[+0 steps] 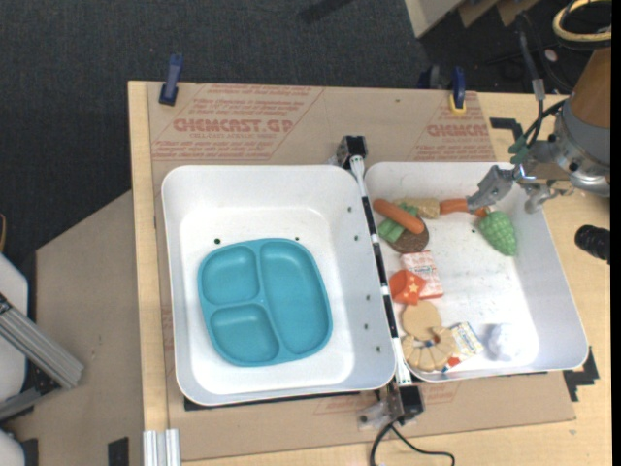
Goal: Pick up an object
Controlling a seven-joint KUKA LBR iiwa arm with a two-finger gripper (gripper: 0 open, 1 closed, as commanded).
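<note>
i see the claw (488,194) hanging over the right bin's (543,289) far edge, above the green toy (500,231); i cannot tell its grip.

The worktop (146,221) was a pale wood bench w/ a brown sheet (243,115) laid over most of it, red lettering printed upside down across the far part. A blue clamp (172,78) pinned the sheet at the far left corner & a yellow clamp (458,101) held it further right along the far edge. Two shallow white bins sat directly on the sheet, side by side, rims touching along the middle: left bin (184,260) & right bin (553,299) (the right one's near corner ran past the sheet's edge). A black clip (352,148) sat at the far end of the seam, another black fitting (403,401) w/ a cable at the near end.
</note>
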